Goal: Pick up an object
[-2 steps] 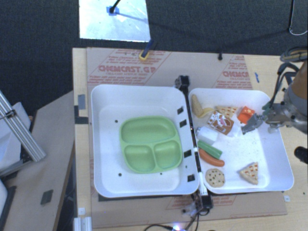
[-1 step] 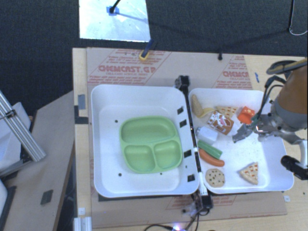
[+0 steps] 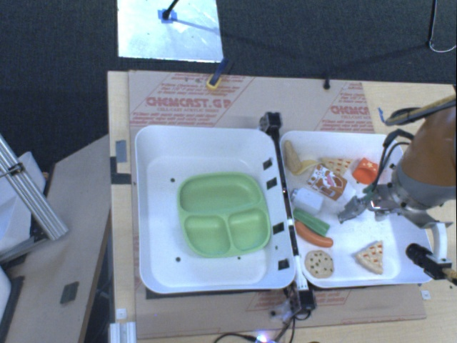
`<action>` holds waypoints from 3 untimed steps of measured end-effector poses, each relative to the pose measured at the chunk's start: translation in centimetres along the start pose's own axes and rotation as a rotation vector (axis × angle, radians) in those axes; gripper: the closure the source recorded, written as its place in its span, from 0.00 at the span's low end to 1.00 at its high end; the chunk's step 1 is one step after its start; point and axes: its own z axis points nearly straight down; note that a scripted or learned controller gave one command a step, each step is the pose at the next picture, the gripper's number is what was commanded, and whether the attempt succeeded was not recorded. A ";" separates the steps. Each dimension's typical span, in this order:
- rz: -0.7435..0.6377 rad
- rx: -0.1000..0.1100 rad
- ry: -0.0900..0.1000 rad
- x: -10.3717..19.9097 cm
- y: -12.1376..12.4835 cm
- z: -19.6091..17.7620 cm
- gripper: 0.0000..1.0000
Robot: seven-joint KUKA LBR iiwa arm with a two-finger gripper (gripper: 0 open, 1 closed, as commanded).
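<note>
The right bin (image 3: 348, 239) holds several toy foods: a banana (image 3: 295, 159), a cracker (image 3: 340, 165), an orange piece (image 3: 365, 170), a red and white carton (image 3: 328, 182), a green pickle (image 3: 311, 221), an orange sausage (image 3: 315, 236), a cookie (image 3: 318, 264) and a pizza slice (image 3: 371, 256). My gripper (image 3: 352, 211) hangs low over the middle of this bin, to the right of the carton and pickle and above the pizza slice. I see nothing held in it.
The left bin (image 3: 153, 213) holds a green divided plate (image 3: 220, 213). A black divider with clips (image 3: 280, 191) runs between the bins. The arm's body (image 3: 428, 166) covers the right bin's far right side.
</note>
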 end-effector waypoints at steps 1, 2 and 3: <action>0.000 0.002 0.001 0.1 0.0 5.3 0.00; 0.000 -0.005 -0.002 0.0 0.1 3.9 1.00; -0.003 -0.007 -0.002 0.5 0.0 -0.6 1.00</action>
